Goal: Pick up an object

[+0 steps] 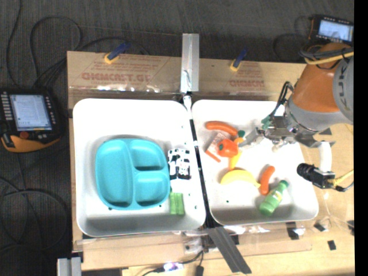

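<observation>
Claw [260, 134]: low over right bin [299, 211], state cannot be told | Targets: carrot [221, 128] and orange fruit [228, 148] just left of it, likely chosen for reach | Left bin [86, 211]: blue tray [132, 172], unused.

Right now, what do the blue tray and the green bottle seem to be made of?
Blue tray: likely moulded plastic, with an even colour, soft sheen and rounded compartments. Green bottle: probably plastic too, glossy with a lighter cap; too small to be certain.
</observation>
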